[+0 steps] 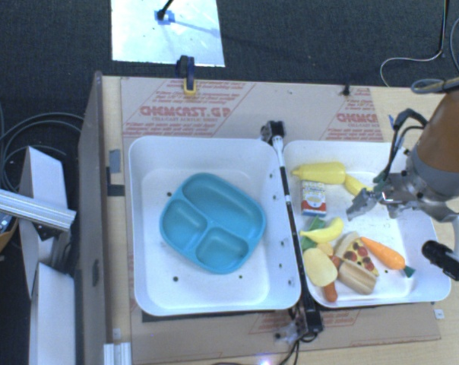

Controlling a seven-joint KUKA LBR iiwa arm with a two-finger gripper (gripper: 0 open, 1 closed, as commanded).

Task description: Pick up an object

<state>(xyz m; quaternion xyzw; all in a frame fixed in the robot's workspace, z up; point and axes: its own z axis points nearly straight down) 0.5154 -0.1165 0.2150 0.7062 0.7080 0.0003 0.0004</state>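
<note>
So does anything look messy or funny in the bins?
A little. The toy food is heaped at one end of the right bin: the carrot, hot dog and pizza slice lie jumbled, touching each other. The blue plate sits crooked in the left bin. Nothing looks spilled or broken.

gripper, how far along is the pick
Done: the gripper is over the right bin, above the toy food. In hand: nothing shows between its fingers. Left: the grasp and lift; the carrot, the banana and the small carton lie in the bin.
</note>
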